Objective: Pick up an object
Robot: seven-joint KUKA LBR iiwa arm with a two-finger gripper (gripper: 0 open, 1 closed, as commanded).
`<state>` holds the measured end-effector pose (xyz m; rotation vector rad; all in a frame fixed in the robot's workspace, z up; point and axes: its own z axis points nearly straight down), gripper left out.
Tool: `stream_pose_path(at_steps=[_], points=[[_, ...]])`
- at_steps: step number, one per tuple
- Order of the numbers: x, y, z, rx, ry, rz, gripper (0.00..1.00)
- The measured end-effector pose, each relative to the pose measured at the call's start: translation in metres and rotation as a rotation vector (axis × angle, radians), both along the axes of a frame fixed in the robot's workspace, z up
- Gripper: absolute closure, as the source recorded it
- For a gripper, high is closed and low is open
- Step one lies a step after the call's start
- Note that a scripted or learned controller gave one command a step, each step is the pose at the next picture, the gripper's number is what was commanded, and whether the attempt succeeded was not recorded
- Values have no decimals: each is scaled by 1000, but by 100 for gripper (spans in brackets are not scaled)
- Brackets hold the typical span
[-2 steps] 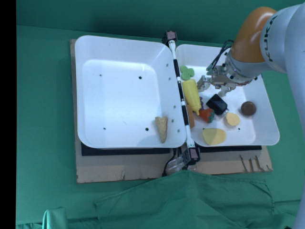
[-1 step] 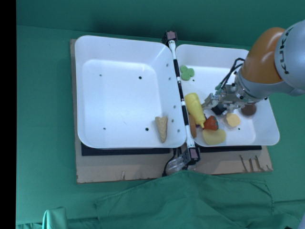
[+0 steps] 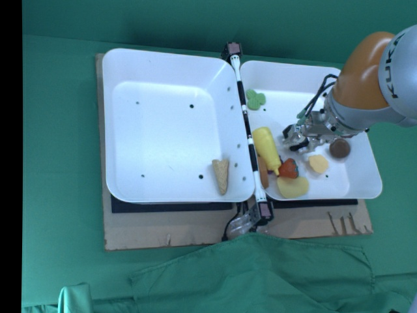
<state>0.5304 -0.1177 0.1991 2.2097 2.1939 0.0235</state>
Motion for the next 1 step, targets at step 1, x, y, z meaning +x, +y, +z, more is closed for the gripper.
stream_pose_path(at_steps=[1], points=[[1,30,86,7,17,9,100]])
